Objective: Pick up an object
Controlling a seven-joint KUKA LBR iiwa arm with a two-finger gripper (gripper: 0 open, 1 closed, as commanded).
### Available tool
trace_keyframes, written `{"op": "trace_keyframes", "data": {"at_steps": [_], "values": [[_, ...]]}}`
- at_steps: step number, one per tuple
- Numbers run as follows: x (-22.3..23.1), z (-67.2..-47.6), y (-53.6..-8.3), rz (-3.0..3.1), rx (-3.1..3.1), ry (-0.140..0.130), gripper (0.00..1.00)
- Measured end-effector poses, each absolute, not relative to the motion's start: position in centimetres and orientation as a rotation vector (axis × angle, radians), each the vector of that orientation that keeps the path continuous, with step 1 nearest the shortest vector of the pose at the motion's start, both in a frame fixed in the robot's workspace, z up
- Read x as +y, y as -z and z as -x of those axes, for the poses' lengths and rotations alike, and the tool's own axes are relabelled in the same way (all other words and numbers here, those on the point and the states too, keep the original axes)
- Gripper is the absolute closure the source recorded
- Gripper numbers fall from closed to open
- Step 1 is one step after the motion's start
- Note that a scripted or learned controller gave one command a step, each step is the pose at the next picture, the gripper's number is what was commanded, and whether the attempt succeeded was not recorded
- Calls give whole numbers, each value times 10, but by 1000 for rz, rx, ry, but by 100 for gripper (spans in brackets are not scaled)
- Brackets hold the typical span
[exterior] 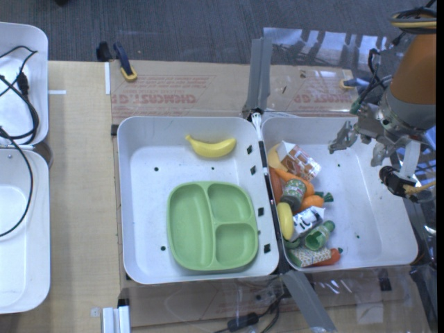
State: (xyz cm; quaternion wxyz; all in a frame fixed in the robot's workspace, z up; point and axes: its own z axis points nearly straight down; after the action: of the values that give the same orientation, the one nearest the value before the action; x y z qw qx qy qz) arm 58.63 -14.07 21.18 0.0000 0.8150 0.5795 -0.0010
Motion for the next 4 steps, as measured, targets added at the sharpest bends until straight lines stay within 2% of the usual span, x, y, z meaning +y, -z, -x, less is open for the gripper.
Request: {"op": "trace_keyframes", "data": {"at_steps": [1,2,3,4], "values": [[-137,-599,-143,-2539,1853,6,0],[-96,-545,-102,-2747,1494,-30,0],[-95,-524,-92,-2499,1905,1,0],[-79,-520,-191,-2645,1696,5,0]]}}
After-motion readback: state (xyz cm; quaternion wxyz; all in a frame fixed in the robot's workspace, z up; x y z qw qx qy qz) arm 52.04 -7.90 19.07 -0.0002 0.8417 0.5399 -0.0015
